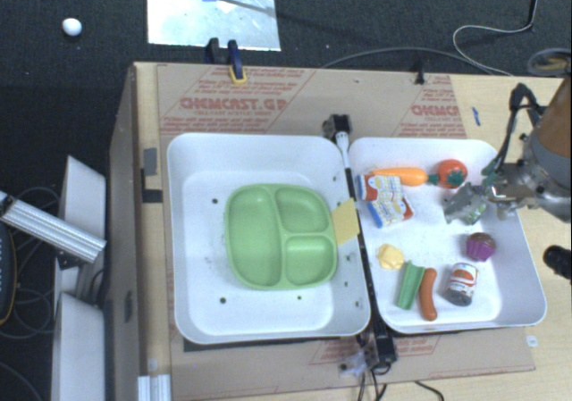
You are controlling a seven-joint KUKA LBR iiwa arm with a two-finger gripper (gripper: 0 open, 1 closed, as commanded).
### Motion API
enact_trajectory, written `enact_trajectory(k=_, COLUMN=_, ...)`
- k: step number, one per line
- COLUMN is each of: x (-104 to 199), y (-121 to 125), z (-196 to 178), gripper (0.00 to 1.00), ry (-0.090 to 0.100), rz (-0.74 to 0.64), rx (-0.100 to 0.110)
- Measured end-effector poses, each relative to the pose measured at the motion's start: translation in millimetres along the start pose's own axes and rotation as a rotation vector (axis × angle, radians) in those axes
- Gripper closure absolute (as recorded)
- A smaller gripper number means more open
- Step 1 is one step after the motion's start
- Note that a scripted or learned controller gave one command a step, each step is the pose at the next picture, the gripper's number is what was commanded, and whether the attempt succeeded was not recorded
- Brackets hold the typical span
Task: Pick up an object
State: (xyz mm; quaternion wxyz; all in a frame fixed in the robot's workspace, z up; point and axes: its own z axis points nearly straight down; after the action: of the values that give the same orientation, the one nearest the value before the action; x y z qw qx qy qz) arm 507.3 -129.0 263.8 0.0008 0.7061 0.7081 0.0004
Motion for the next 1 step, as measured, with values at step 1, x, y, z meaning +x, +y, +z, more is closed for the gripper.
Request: enact_trajectory(k=1, x=-51.1, y=55.9, z=137.1, gripper=0.0, ry=0.001, rz=0.002, rx=0.003)
